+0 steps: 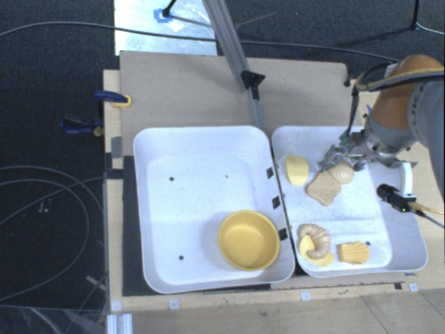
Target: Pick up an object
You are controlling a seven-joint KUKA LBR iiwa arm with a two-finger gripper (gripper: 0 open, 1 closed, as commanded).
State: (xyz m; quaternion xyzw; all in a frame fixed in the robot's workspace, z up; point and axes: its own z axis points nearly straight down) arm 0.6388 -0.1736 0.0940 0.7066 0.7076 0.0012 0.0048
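The gripper (338, 157) hangs low over the far half of the right bin (410, 252), its tip just beside a pale tan toast-like piece (325, 187) and a small round tan piece (341, 174) touching it; whether the fingers are parted or closed I cannot tell. A good pick likely means centring over one piece alone, since the two lie together. Other candidates: a yellow chunk (297, 170) by the bin's left wall, a curled pastry (314, 242) and a ridged yellow piece (354, 252) near its front edge. A yellow bowl (249, 239) sits in the left bin (174, 158).

Bright even overhead light, white bins (201, 145) near glare, soft shadows, slightly grainy and soft focus
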